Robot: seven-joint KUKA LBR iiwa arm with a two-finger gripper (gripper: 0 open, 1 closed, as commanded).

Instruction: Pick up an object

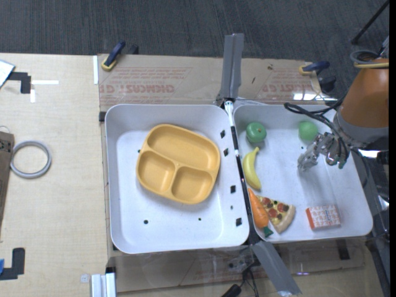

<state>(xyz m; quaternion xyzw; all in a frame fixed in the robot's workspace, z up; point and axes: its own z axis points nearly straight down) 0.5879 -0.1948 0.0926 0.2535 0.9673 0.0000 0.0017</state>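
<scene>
My gripper (317,156) hangs over the right bin (356,184), in its upper right part, with the grey arm and orange band behind it at the right edge. Its fingers stand open with nothing between them. A green round fruit (307,130) lies just up and left of the fingertips. A green apple (255,132) sits near the bin's top left, with a banana (251,169) below it. A carrot (258,210) and a pizza slice (279,215) lie at the bin's front left. A small red-and-white box (323,216) rests at the front right.
The left bin (124,215) holds a yellow divided plate (179,163). A raised divider (234,159) separates the two bins. A roll of tape (28,159) lies on the bench at far left. Black cables (309,109) trail from the arm over the right bin's back rim.
</scene>
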